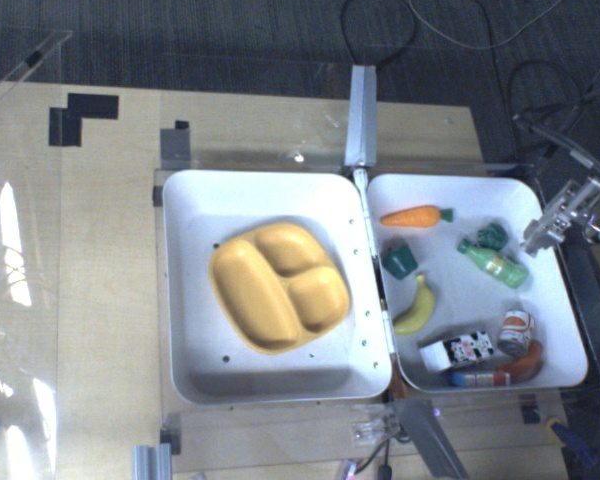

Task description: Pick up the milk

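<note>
The milk point(458, 351) is a small white carton with black cow patches, lying on its side near the front wall of the right bin point(480, 190). It touches a blue-and-red tube point(477, 378) in front of it. My gripper point(546, 232) hangs over the bin's right rim, well behind and to the right of the milk, close to a green bottle point(495, 265). Nothing shows in its grasp.
The right bin also holds a carrot point(414, 217), a dark green block point(399, 260), a banana point(416, 308), a small green piece point(492, 235), a can point(516, 331) and a red sausage point(523, 364). A yellow bread loaf point(278, 284) sits in the left bin point(190, 268).
</note>
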{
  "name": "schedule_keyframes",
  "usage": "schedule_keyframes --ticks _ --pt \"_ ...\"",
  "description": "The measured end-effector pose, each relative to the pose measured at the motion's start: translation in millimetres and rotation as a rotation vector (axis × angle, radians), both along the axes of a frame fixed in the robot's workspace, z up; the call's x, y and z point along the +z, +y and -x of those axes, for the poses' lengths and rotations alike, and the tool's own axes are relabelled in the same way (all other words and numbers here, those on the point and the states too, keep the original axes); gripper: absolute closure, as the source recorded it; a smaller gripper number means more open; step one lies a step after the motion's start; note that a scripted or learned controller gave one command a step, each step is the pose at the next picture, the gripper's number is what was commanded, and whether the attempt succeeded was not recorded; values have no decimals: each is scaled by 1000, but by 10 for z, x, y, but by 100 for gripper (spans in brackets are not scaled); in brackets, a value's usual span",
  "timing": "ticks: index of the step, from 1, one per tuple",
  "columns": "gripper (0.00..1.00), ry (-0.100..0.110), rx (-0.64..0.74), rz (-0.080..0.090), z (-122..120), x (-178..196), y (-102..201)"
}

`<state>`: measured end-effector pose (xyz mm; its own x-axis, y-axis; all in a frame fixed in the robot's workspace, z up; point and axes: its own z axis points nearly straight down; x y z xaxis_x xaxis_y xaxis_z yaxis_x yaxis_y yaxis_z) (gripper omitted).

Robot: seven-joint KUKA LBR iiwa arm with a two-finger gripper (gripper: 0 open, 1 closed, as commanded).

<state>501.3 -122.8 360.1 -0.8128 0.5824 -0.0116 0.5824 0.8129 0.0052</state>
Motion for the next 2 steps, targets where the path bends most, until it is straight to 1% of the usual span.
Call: schedule_keyframes --ticks 1,2 --pt "0 0 1 0 0 -1 2" --pt "0 5 80 -1 126 -1031 43"
